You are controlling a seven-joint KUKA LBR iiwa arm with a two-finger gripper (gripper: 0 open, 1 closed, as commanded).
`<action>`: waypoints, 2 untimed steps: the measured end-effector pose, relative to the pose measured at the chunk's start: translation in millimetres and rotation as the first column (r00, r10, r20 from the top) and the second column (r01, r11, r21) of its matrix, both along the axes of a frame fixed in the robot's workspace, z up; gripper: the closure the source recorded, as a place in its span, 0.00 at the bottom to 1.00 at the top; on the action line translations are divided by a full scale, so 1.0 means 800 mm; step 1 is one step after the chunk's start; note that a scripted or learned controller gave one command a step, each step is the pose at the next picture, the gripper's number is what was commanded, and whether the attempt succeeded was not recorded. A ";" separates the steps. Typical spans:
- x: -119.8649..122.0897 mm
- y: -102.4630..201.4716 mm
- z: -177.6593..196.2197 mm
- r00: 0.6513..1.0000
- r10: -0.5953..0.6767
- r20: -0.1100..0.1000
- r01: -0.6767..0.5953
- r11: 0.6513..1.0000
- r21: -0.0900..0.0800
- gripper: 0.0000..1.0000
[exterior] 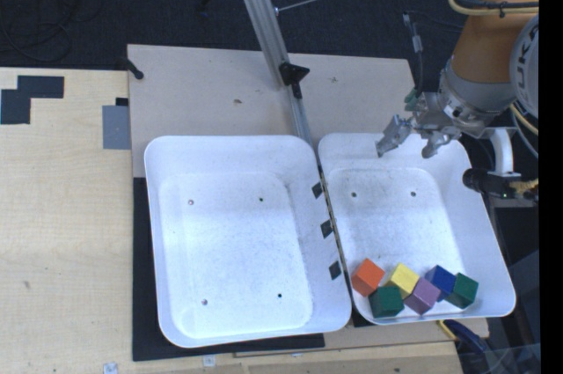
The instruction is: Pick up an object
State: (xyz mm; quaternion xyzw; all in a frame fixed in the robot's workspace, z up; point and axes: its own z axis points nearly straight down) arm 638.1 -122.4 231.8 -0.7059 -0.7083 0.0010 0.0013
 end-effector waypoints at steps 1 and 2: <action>0.000 0.000 0.000 1.000 0.000 0.000 0.000 1.000 0.000 0.00; 0.000 0.000 0.000 1.000 0.000 0.000 0.000 1.000 0.000 0.00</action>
